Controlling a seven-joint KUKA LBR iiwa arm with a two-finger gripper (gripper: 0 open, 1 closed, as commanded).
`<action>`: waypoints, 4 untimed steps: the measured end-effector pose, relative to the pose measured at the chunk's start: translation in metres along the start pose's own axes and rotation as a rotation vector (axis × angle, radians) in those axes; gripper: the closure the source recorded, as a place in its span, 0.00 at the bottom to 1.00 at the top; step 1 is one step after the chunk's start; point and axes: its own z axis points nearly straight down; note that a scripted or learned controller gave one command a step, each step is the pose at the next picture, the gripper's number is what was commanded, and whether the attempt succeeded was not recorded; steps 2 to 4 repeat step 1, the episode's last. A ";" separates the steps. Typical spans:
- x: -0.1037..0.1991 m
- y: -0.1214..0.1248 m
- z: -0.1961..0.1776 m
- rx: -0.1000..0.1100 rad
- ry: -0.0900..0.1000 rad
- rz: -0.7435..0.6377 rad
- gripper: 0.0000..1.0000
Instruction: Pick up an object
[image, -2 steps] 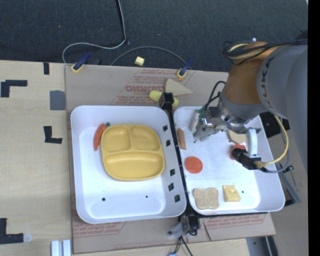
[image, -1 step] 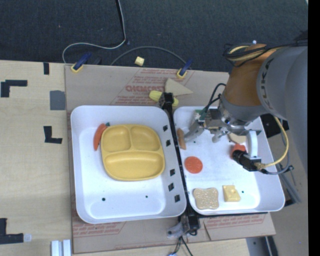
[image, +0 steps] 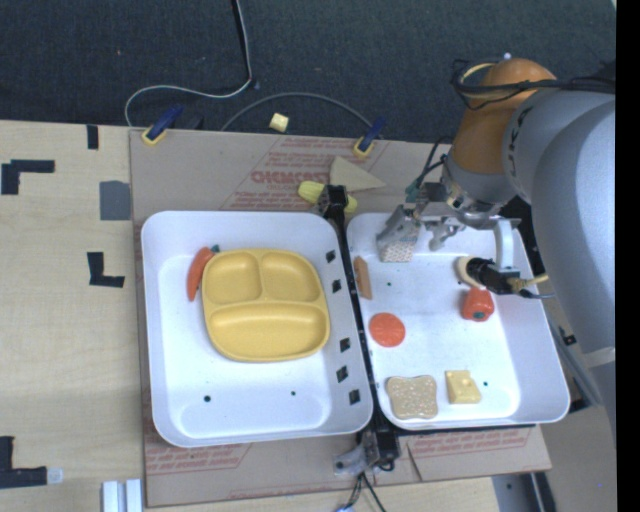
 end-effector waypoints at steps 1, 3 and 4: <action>-0.052 -0.083 -0.012 0.008 0.001 0.007 0.00; -0.052 -0.083 -0.012 0.008 0.001 0.007 0.00; -0.052 -0.083 -0.012 0.008 0.001 0.007 0.00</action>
